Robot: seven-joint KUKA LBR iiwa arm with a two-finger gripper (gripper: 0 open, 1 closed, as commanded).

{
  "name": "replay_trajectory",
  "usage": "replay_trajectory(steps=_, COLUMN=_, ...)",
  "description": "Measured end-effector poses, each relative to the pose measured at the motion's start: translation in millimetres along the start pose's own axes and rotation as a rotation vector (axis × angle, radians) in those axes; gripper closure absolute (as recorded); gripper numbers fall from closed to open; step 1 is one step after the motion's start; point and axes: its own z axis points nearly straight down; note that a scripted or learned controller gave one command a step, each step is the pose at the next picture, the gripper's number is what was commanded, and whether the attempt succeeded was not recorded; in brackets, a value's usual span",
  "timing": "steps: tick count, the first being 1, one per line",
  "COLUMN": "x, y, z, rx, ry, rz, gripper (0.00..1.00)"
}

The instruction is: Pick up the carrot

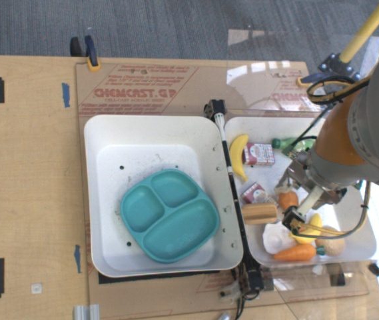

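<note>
cardboard-topped bench [29, 179]: the carrot [294, 253] lies by the right bin [269, 123]'s near wall, crowded among other toys. my claw [302, 191] hovers close beside it, likely lining up. i cannot tell whether it's apart or together.

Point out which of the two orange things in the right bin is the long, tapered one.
The carrot, lying flat at the lower rim of the right bin, beside the white lump. The other orange piece is short and rounded.
</note>
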Motion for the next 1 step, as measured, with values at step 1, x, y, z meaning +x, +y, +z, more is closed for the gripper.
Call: replay_trajectory(steps=1, x=0.4, y=0.1, z=-8.7, rx=0.000, ry=-0.001, rz=-0.001, gripper=1.00)
